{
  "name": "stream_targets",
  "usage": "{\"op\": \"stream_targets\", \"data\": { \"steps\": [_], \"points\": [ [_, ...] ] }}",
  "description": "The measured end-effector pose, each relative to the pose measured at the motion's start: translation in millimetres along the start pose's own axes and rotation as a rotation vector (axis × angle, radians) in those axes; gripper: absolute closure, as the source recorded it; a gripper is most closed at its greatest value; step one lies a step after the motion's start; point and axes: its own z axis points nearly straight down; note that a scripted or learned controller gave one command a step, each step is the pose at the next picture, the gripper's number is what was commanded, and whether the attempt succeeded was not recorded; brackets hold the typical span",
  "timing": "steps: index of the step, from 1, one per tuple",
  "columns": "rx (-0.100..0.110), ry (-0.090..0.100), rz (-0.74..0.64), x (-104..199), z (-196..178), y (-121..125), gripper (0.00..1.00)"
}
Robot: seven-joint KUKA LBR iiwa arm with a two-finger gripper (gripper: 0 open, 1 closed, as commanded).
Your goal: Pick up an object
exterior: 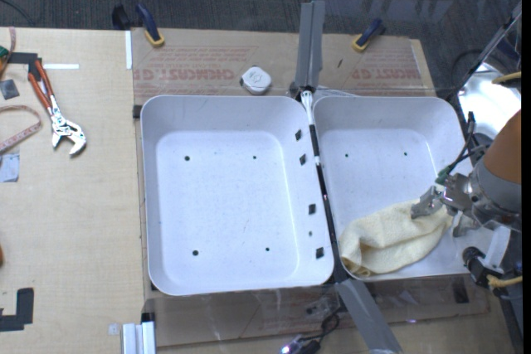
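A crumpled pale-yellow cloth [390, 239] lies in the right bin's near corner

Wrench [60, 122] with red handles on bench far left; tape measure [256, 80] on cardboard [216, 72] behind left bin [153, 203]; two clamps [148, 24] at back.

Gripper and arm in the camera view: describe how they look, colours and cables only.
The gripper is a small metallic grey piece with a speck of green on it. Behind it the wrist is grey, and an orange band sits above. Thin dark cables loop along the arm, and a glossy silver-white housing lies beyond.
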Motion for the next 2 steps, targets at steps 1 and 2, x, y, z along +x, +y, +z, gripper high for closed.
{"op": "stream_targets", "data": {
  "steps": [1, 2],
  "points": [
    [-0.002, -0.004, 0.001, -1.3, -9.1, 0.7, 1.0],
    [-0.004, -0.008, 0.08, -9.8, -0.5, 4.0, 1.0]
  ]
}}
